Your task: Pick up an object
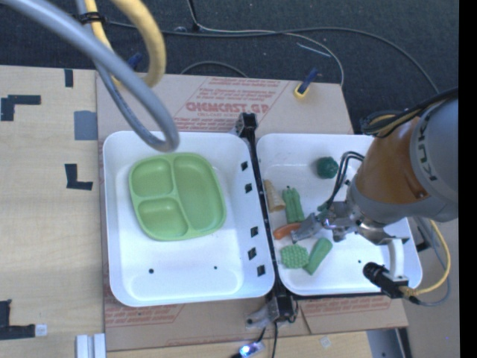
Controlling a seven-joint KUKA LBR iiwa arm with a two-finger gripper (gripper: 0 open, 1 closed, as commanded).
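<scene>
Sweeping across the upper left corner, closest to the lens, a thick grey hose (112, 73) and a yellow hose (141, 21) are hanging over the bench, the grey one ending just above the far rim of the left bin (119, 274). Inside that bin a green divided plate (177, 196) is lying flat toward the far side, its three compartments facing up. Cardboard (223, 95) is showing beneath and behind both bins. Moving rightward past the black divider (257, 207), the right bin (298, 151) is holding a cluster of small items: a tall green ridged piece (292, 203) lying near the left wall, an orange piece (283, 232) just beside it, a round green bumpy piece (294, 256) nearer the front, and a green oblong piece (319, 255) tilting next to that. A dark green round object (326, 167) is sitting well apart from the cluster, toward the far wall. The gripper (305, 231) is reaching in low over the cluster, its fingertips sitting near the orange piece; whether they are spread or closed is not something this angle is letting me tell. The arm (395, 177) is filling the right side above the bin.
</scene>
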